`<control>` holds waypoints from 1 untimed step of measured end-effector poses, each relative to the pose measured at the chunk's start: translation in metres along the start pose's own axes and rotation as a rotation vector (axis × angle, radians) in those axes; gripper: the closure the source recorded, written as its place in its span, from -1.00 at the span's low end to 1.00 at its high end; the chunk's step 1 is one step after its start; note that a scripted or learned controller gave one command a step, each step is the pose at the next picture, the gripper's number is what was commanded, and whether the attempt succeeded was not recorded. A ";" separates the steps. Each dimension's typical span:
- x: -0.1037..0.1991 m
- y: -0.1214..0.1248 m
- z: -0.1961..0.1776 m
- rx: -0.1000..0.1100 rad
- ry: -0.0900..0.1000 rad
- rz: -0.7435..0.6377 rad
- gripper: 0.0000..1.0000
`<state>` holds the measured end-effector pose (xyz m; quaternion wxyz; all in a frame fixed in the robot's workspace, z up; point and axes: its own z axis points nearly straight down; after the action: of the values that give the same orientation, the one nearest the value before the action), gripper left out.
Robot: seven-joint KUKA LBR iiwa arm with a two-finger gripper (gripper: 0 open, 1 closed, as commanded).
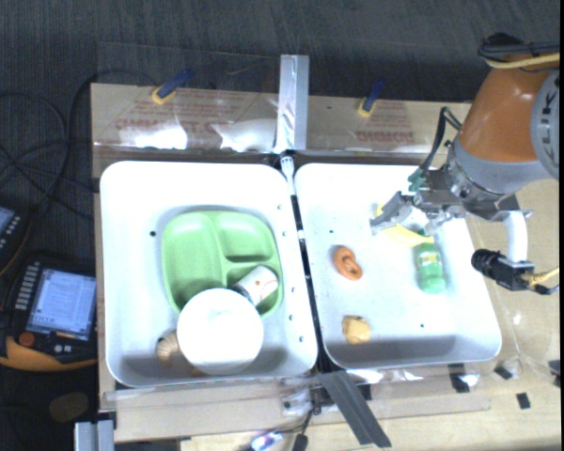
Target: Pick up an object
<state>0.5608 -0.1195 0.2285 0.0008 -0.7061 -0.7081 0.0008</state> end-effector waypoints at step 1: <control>-0.057 0.029 0.134 -0.004 0.002 -0.018 -1.00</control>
<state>0.5893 -0.1766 0.0943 -0.0001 -0.6997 -0.7144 -0.0013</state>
